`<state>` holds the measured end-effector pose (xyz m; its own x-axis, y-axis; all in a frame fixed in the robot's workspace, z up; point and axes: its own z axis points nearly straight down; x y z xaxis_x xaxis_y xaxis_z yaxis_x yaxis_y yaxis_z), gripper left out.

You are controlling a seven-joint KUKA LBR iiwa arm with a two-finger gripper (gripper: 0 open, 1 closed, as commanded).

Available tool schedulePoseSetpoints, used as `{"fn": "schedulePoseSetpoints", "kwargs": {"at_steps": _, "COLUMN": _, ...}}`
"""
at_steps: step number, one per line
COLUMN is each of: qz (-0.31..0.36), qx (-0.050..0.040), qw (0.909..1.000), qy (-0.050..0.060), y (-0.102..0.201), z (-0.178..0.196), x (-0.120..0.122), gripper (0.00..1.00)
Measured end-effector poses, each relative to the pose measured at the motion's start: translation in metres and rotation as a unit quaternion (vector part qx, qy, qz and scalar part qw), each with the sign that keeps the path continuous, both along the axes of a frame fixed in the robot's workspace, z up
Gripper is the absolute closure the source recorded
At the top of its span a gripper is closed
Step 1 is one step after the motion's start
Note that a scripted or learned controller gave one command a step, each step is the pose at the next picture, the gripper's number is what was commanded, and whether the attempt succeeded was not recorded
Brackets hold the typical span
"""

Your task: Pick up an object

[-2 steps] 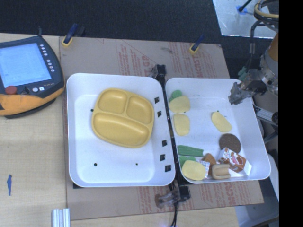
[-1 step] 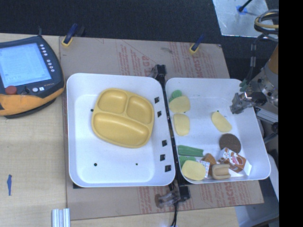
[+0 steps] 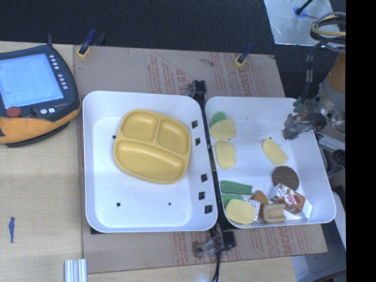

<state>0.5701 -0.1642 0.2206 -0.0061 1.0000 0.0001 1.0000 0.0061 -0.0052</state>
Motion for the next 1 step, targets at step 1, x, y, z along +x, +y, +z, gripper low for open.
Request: {"fn": "schedulePoseSetpoints", "kwargs": {"at_steps": 1, "qz": -0.003, "qx": 0.0002, "qw": 1.0, "qy": 0.0, "y": -0.0153, "z": 0.0081, "x": -0.0211, "gripper": 1.0}}
